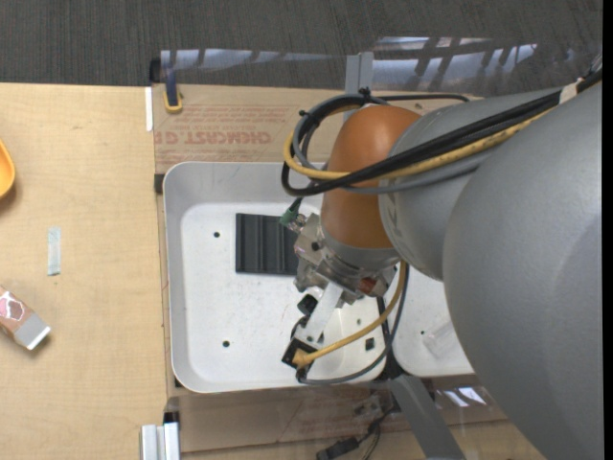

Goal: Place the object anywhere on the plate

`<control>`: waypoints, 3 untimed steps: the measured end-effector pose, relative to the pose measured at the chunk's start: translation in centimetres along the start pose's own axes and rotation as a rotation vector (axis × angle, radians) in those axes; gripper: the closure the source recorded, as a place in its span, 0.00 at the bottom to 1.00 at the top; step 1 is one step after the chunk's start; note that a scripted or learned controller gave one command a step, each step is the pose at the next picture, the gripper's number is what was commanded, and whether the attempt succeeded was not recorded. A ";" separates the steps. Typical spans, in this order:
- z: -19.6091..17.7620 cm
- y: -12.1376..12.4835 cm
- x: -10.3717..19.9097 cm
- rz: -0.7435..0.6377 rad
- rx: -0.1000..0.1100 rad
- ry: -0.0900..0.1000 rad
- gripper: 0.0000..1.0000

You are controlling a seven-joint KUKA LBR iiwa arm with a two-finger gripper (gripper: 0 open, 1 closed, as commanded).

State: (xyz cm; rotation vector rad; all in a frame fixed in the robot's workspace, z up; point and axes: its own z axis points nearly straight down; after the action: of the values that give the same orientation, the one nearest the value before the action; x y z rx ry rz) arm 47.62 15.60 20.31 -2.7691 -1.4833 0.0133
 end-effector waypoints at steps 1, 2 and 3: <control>0.7 -3.9 5.9 -0.195 -0.002 0.001 1.00; 0.7 -3.8 5.9 -0.194 -0.002 0.001 0.00; -0.1 -3.7 5.8 -0.193 -0.001 -0.004 1.00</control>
State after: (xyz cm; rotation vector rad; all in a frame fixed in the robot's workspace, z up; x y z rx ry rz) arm 47.74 22.43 20.37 -2.6148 -1.7439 0.0179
